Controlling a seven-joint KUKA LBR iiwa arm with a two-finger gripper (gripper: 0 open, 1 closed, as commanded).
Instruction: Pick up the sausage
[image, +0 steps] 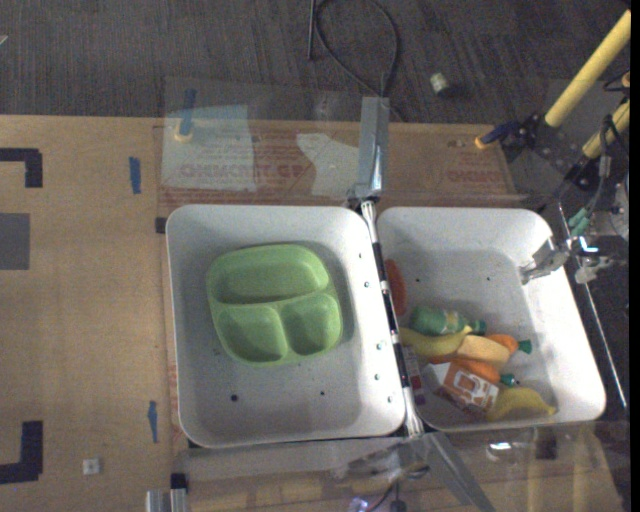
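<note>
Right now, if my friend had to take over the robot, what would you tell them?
Gripper: at the right bin's upper right edge, nothing seen between its fingers; I cannot tell if they are open or shut.
Sausage: the reddish-orange piece lying along the right bin's left wall, above the pile of toy food, apart from the gripper.
Left bin: holds a green divided plate.
Done: nothing yet; the sausage is not picked up.
Left: move across the bin to the sausage, grasp it and lift it.
</note>
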